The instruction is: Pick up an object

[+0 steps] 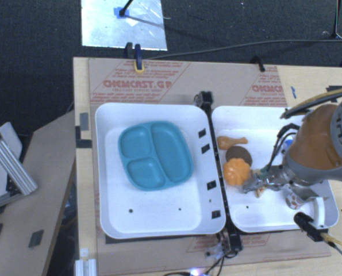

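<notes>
In the right bin [257, 223] lie an orange pumpkin-shaped toy [236, 172], a brown round disc [238, 153] just behind it, and an orange drumstick-like piece [231, 141] further back. My gripper [256, 185] reaches in from the right and sits low in the bin, right beside the pumpkin toy's right side. Its tips look close together, and I see nothing clearly between them. The arm's orange band [317, 140] hangs over the bin's right part.
The left bin [110, 154] holds a teal divided plate [155, 154]. A black hinged divider [214, 165] runs between the two bins. Cables cross the dark floor behind the bench, and a metal frame [10, 160] stands at the left.
</notes>
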`<state>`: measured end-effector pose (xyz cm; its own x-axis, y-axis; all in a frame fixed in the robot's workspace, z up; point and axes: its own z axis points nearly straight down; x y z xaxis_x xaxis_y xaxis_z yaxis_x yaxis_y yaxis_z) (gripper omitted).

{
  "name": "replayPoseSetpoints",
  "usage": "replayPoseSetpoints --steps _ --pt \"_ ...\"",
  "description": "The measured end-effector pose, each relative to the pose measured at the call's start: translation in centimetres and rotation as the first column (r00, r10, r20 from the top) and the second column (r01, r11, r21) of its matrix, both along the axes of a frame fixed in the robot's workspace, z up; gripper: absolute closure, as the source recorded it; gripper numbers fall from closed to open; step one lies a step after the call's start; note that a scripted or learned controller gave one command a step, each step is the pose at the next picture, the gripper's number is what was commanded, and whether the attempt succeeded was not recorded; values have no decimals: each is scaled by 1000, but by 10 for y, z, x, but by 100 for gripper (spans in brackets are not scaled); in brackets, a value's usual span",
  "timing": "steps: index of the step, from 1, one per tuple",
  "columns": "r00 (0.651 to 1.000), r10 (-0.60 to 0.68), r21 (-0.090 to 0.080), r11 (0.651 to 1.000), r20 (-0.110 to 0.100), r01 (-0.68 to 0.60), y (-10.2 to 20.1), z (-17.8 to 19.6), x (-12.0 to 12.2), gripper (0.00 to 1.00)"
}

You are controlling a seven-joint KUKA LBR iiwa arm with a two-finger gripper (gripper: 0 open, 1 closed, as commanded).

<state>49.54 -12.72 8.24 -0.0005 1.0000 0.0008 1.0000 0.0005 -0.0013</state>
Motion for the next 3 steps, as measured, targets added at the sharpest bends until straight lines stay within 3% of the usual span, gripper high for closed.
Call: replayPoseSetpoints --steps 1,3 --pt "1000 0 -1 1000 4 0 0 13 1 100" --pt "1000 4 -3 1000 10 -4 7 137 2 100"
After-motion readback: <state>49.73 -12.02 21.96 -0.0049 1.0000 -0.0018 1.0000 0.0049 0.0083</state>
